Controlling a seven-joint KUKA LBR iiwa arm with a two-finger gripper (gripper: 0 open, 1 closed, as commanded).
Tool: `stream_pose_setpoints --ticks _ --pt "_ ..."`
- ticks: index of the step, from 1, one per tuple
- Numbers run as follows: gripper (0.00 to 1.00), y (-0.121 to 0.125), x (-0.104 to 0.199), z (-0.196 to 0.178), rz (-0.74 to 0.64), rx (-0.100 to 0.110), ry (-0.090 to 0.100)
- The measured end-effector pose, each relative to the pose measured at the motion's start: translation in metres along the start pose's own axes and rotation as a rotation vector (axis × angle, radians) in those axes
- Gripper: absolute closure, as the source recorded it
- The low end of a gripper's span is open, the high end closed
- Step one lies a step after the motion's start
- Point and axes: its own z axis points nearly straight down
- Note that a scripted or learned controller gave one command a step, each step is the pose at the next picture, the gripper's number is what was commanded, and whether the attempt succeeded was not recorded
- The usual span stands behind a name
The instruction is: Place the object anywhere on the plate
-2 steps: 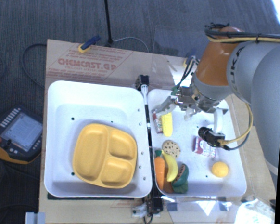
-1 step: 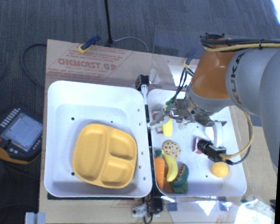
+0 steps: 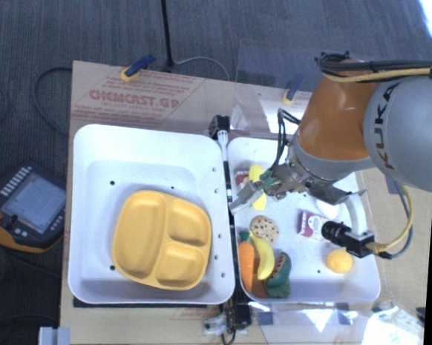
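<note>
yellow toy [image 3: 256, 173] clenched in gripper [image 3: 263, 185], right bin, well apart from plate [image 3: 162, 238]

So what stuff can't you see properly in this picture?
- Gripper: the arm's bulk hangs over it in the camera view, so I can't tell if it holds anything.
- Small yellow thing beside it: partly covered and too small to name.
- Green toy: tucked under the banana and carrot, shape unclear.
- Red and white packet: label too small to read.
- Right bin: its far end is hidden by the arm.
</note>
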Motion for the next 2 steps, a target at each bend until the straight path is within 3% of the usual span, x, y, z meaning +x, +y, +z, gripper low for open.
stream_pose_setpoints --ticks 2 --pt "0.00 0.0000 0.0001 0.0000 0.000 0.000 0.000"
